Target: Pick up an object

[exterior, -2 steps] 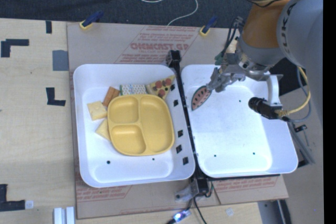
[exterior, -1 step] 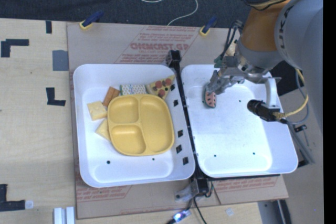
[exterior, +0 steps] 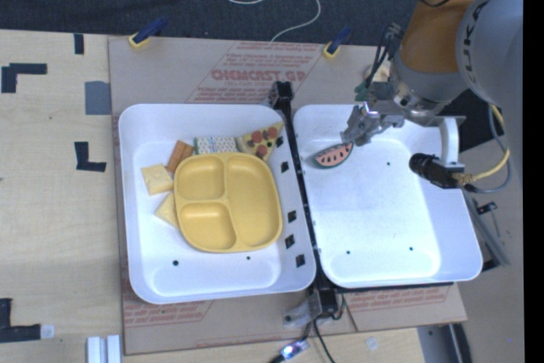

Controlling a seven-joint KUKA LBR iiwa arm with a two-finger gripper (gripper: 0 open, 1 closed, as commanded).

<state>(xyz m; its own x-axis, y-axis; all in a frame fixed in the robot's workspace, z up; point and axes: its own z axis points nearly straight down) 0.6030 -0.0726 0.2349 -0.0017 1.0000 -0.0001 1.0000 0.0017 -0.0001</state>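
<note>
Reaching: the arm [exterior: 463, 21] is coming in from the right and hanging its tool [exterior: 360, 130] over the far left corner of the right bin [exterior: 425, 217], just beside the watermelon slice [exterior: 334, 155].
Watermelon slice: it is lying flat on the bin floor near the wall that the two bins share, with bare floor around it, so it is likely the object being aimed at (the easiest thing to reach from that side).
Tool state: whether its two sides are apart or together cannot be told, because the wrist is covering them from above; nothing is showing clamped in it.
Contact: the tool tip is appearing just above and to the right of the slice, very near it; touching or not is unclear.
Left bin [exterior: 144, 208]: it is holding a yellow divided plate [exterior: 228, 201] in the middle, with crackers [exterior: 158, 179] tucked at the plate's left edge and small mixed food pieces [exterior: 246, 140] crowded along its far edge.
Why the right bin: the pieces on the left are lying packed against the plate, which is probably making them harder to close on than the lone slice.
Risk: the slice is sitting close to the bin wall, so a descent may be nudging it aside rather than catching it.
Surface: cardboard [exterior: 246, 72] is lying under both bins.
</note>
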